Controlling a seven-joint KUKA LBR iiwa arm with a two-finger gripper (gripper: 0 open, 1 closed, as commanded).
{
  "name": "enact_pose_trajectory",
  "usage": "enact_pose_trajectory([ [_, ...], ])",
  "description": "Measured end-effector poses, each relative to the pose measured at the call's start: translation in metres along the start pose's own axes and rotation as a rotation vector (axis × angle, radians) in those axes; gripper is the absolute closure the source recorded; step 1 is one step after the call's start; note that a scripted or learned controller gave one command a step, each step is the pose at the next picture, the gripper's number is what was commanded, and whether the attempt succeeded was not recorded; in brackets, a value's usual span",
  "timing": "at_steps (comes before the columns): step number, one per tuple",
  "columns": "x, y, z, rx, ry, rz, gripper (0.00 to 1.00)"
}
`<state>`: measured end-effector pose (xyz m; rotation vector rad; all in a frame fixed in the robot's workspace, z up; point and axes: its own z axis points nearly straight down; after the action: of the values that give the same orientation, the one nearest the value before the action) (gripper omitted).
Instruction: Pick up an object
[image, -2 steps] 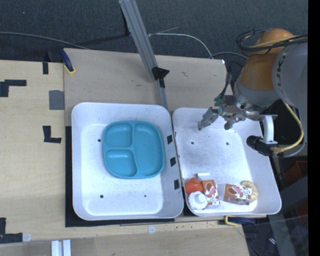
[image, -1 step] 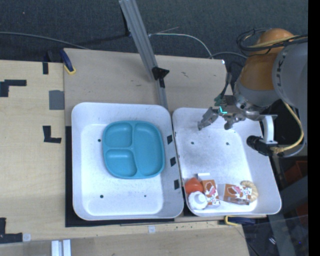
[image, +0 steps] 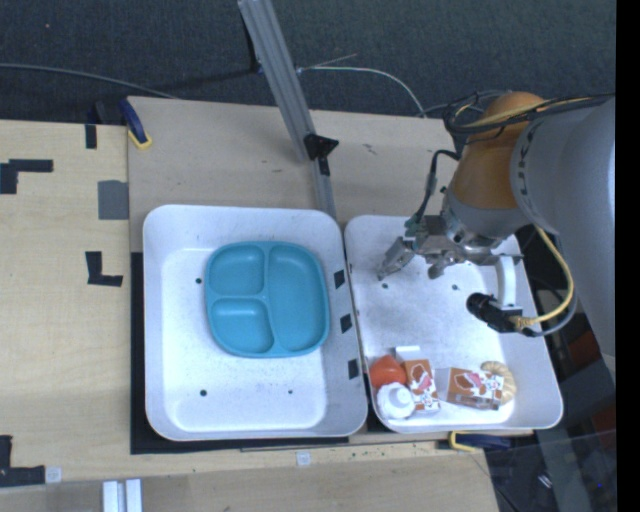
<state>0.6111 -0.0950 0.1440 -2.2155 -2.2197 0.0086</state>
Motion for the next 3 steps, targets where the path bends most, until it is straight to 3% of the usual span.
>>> enact_pose_trajectory([
  [1,0.001,-0.001,0.055,-0.001,0.0,0.0,0.0],
  [2,0.001,0.0,0.041,-0.005,0.0,-0.002,1.0],
  [3,0.006,0.001,-0.022,-0.013,0.0,0.0,1.0],
])
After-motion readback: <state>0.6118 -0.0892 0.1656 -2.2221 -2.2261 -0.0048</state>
